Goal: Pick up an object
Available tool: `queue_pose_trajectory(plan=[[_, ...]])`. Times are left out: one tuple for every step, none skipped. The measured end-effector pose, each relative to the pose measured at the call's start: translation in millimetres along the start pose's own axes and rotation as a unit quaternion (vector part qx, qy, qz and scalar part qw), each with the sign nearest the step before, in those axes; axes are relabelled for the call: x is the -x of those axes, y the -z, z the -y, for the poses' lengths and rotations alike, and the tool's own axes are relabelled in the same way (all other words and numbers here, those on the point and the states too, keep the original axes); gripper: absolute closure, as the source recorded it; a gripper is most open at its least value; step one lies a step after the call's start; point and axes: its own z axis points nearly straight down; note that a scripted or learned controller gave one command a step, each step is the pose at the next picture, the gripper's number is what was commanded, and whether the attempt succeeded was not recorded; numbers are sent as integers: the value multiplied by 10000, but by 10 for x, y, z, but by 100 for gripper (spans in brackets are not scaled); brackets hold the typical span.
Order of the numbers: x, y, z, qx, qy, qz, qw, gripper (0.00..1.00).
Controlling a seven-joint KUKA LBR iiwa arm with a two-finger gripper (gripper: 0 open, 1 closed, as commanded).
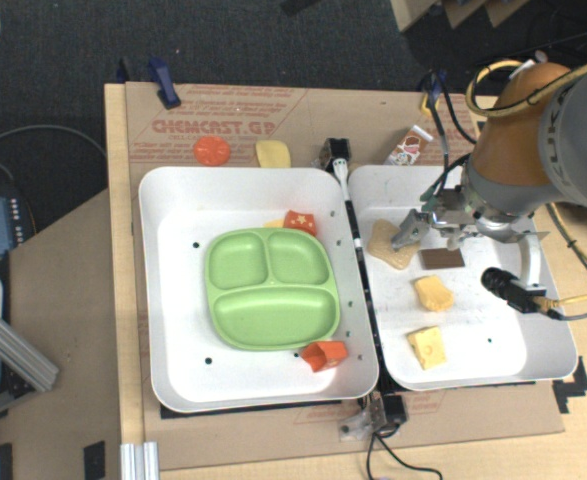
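Note:
My gripper [425, 230] hangs low over the back left part of the right bin [493, 363], under the arm's orange band. Just left of it a tan flat piece [387, 245] lies by the bin's left wall. A dark brown block [441, 259] sits directly in front of the gripper. Further forward are two yellow chunks, one [433, 293] mid-bin and one [428, 348] near the front. Nothing shows as lifted.
The left bin [168, 268] holds a green divided plate [271, 288], a red block [300, 222] behind it and an orange-red piece [324, 354] in front. An orange disc [212, 151], a pale yellow piece [272, 154] and a small packet [406, 149] lie on the cardboard behind the bins.

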Motion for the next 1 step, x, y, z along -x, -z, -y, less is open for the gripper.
queue_pose_trajectory(plan=[[332, -480, 568, -41, -73, 16, 10000, 0]])
